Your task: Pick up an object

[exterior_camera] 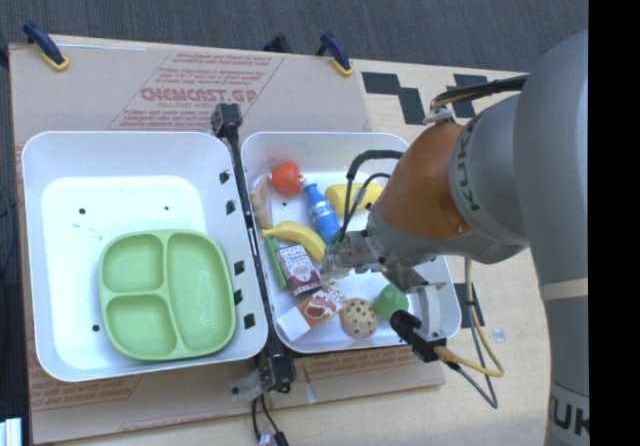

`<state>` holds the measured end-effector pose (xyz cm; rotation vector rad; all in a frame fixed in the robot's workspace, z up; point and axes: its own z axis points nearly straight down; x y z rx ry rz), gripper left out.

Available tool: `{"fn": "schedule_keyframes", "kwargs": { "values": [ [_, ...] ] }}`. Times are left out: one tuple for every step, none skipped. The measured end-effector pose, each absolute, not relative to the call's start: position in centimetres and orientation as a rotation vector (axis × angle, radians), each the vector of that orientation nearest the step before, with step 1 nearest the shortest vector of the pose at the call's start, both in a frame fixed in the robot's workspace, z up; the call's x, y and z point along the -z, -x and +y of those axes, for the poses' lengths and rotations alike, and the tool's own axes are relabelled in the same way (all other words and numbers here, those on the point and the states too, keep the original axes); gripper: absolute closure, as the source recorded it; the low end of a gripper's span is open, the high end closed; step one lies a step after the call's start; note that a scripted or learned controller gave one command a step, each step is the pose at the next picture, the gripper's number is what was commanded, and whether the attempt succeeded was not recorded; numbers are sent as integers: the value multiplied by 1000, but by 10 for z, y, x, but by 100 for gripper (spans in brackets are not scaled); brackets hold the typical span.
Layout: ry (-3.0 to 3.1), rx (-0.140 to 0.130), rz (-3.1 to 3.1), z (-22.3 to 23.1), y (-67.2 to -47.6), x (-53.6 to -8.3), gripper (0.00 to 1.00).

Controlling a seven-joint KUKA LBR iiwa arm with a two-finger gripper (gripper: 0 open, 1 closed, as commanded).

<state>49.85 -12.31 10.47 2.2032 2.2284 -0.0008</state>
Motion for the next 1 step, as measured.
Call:
{"fn": "schedule_keyframes", "kwargs": {
  "values": [
    [-2217,1,2227,-139,-477,-191,100]
  ]
}}
